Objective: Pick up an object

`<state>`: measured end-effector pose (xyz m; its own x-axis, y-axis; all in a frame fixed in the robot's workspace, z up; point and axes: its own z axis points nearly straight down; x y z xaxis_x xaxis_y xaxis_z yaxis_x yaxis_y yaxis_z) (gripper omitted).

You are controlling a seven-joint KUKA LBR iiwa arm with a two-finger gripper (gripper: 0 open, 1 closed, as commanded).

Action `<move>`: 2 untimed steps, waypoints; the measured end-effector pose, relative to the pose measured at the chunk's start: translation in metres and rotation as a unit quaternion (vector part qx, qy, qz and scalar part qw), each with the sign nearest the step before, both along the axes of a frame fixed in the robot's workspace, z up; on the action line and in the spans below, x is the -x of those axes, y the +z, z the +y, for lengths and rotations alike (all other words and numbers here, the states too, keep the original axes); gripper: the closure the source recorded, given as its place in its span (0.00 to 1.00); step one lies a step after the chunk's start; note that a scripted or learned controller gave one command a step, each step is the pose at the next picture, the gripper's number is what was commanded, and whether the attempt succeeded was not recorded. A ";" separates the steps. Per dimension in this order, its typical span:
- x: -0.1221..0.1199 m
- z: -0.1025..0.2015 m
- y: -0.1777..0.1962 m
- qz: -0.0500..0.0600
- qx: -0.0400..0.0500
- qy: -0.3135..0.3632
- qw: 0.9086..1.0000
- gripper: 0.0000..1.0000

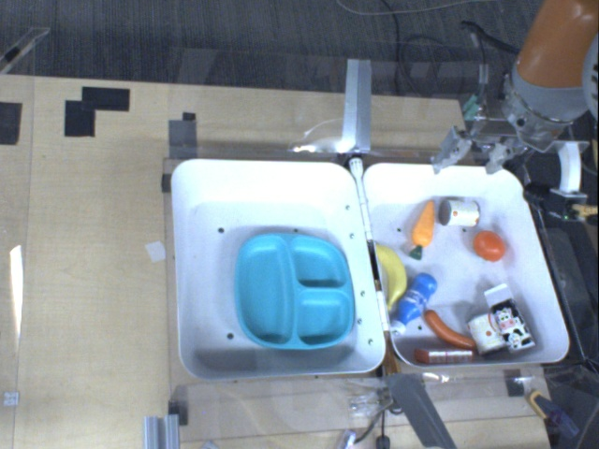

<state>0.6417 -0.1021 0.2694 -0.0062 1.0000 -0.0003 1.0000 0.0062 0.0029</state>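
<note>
Camera view: the tool [470, 152] hovers over the right bin's [538, 251] back rim, fingers spread, grasping nothing. Below it lie a carrot [424, 224], tomato [489, 245] and bottle [413, 299]. The left bin [201, 241] holds a blue tray [295, 289].

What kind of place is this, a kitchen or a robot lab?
Probably a robot lab: a robot arm reaches over two white bins on a bench, one holding toy food like a carrot, the other a blue divided tray.
</note>
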 end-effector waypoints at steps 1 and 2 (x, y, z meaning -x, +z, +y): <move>0.044 0.009 -0.144 0.000 0.000 0.001 1.000 0.00; 0.052 -0.018 -0.180 -0.004 0.000 -0.012 1.000 0.00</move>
